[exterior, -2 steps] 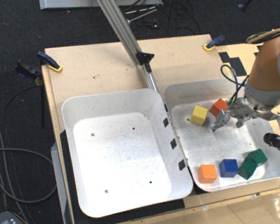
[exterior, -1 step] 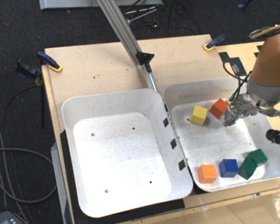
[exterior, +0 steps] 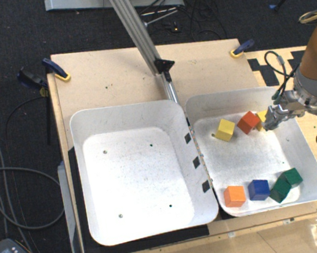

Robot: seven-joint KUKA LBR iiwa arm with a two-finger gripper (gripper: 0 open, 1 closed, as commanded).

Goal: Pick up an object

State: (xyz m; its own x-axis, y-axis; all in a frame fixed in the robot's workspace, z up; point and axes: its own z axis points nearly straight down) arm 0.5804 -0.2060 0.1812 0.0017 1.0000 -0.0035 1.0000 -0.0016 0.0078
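The gripper (exterior: 270, 120) is lowered into the right bin (exterior: 302, 149) just beside the red block (exterior: 249, 121), presumably lined up for a grasp. A yellow block (exterior: 225, 129) is seen nearby. Whether anything is gripped cannot be told.

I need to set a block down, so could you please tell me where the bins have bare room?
The left bin has a bare floor. In the right bin, the middle is free, between the yellow cube and the blue cube. It is crowded by the pincer and along the near wall.
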